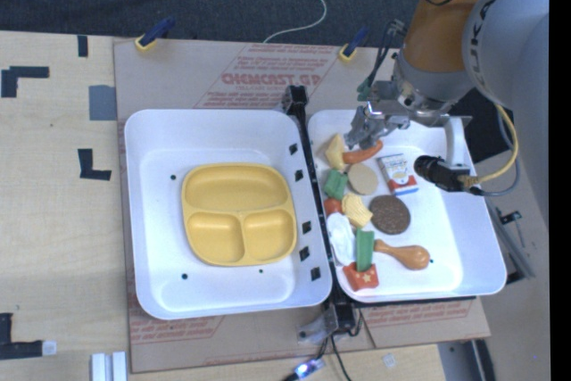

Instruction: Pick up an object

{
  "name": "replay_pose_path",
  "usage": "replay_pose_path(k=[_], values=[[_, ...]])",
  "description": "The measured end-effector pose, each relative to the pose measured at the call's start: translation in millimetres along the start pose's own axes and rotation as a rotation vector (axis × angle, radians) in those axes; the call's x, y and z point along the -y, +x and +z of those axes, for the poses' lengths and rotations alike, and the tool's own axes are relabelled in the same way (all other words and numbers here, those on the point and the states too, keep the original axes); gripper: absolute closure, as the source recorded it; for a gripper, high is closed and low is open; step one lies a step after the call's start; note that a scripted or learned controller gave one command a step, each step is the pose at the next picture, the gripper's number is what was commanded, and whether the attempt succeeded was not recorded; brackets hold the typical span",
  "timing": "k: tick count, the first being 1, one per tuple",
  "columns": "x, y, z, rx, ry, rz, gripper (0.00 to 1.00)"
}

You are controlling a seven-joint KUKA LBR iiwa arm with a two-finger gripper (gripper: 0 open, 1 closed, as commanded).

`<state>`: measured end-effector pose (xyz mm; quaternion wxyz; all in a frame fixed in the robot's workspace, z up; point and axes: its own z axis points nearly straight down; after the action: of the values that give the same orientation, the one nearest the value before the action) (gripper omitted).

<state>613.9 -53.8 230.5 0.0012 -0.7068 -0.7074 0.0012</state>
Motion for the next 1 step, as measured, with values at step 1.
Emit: replay_pose_path(k=[1], values=[[-14.6,0.8,0.1,0.000,0.000,-0.002,1.00]])
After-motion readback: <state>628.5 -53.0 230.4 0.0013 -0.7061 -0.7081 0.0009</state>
